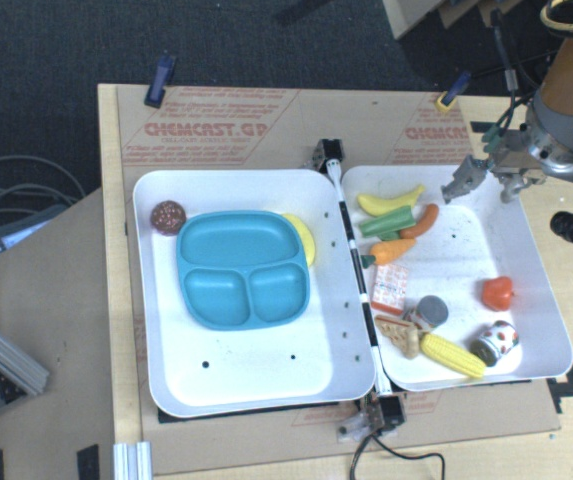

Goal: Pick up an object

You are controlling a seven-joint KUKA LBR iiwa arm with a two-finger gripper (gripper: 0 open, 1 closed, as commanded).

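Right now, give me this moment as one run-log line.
phase: approach | gripper: open, above right bin far corner, holding nothing | nearest: banana | left bin: blue tray

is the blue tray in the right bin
No, the blue tray lies in the left bin, beside a brown ball.

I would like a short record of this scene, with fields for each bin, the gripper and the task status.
left bin: blue divided plate, yellow item partly under its edge, brown ball
right bin: banana, corn cob, red tomato, carrot, other toy food
gripper: above the right bin's far corner, fingers spread, nothing between them
task status: no object picked up yet
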